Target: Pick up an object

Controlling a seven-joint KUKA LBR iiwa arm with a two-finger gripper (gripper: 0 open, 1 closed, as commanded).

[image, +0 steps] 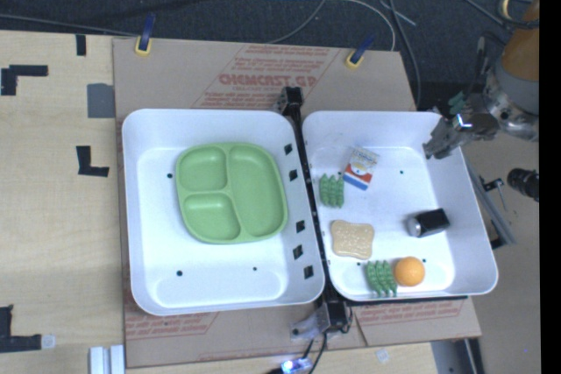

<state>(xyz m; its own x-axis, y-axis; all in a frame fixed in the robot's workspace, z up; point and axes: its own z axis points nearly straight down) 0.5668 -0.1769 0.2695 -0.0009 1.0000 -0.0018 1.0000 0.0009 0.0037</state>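
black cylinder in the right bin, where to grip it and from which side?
Grip the black cylinder across its middle, coming straight down. It lies on its side, long axis roughly left-right and slightly tilted, so the fingers should close across the narrow width. Bare bin floor on both long sides likely leaves room; the orange ball sits apart. The gripper is over the right bin's far right corner.

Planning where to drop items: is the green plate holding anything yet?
Empty. All three compartments of the plate show bare green; it lies flat in the left bin.
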